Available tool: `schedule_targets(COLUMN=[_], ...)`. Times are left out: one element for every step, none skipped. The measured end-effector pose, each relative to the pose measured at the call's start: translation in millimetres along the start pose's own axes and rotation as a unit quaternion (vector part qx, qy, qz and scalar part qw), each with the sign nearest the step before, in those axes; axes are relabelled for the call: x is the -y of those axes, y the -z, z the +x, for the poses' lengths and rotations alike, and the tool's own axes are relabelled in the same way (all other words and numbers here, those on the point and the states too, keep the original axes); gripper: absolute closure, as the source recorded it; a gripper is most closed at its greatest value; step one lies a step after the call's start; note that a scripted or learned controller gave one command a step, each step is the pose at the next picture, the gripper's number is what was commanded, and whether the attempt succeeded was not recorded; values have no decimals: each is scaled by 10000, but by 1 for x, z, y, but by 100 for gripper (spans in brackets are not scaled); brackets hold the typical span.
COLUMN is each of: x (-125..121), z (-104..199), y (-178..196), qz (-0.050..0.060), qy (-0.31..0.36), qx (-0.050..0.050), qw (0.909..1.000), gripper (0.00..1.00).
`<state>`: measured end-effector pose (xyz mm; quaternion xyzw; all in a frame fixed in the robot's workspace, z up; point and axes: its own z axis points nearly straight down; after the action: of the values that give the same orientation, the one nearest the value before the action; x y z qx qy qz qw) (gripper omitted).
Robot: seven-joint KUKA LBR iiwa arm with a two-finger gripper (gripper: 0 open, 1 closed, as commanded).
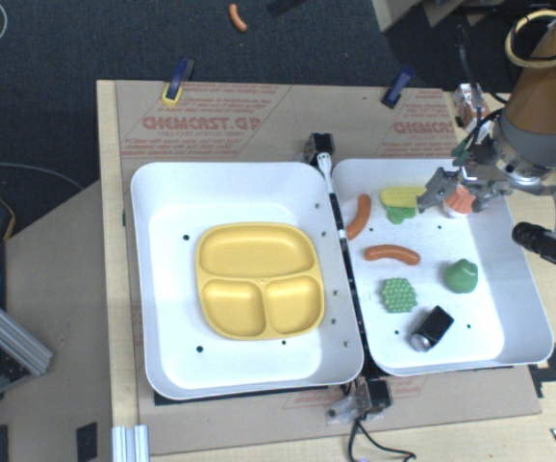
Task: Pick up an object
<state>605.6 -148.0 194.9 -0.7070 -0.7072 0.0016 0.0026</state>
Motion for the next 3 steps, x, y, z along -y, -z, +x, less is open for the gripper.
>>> schedule_targets(x=[-9, -8, -10], z=[-1, 0, 0], y=[-51, -105, -90], qz=[4, 7, -38], qy=[2, 0, -4], qx=[-1, -2, 8], qw=[10000, 10000, 10000], gripper=[0, 0, 100])
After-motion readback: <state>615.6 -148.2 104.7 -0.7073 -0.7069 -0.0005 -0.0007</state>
